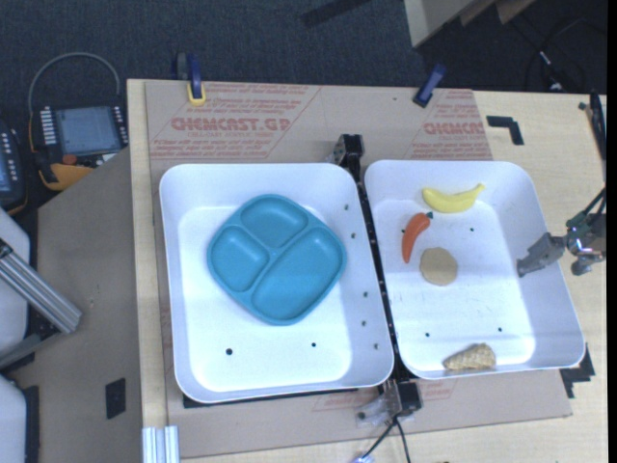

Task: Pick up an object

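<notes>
The right bin [540,355] holds a yellow banana [451,198] at the back and a red-orange chili pepper [415,235] just below it. A round tan piece [439,266] sits beside the pepper, and a beige crust-like piece [469,358] lies near the front rim. My gripper [561,258] hovers over the bin's right rim, open, with nothing between its fingers. It stands well to the right of the tan piece.
A blue divided plate [278,257] lies in the middle of the left bin [193,355]. The ridge between the two bins runs down the centre. A small screen device [85,129] sits off the bench at the far left.
</notes>
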`<act>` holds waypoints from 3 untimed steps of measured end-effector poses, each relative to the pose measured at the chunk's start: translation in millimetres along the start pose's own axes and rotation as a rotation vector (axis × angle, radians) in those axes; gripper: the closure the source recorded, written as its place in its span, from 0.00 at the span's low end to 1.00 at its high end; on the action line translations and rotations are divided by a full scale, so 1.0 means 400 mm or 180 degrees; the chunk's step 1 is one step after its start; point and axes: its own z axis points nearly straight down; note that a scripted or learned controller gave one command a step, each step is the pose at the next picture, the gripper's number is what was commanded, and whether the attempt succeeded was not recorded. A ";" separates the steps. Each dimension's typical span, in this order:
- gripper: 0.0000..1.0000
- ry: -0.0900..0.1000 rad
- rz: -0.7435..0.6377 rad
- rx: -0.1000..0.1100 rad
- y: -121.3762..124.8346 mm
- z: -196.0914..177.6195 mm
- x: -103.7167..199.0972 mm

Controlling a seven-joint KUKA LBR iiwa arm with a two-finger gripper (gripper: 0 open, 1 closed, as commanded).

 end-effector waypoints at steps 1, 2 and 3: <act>0.00 -0.0012 -0.0013 -0.0038 0.007 -0.015 0.001; 0.00 -0.0004 -0.0011 -0.0025 0.019 0.098 -0.012; 0.00 -0.0007 -0.0011 -0.0029 0.011 0.250 -0.011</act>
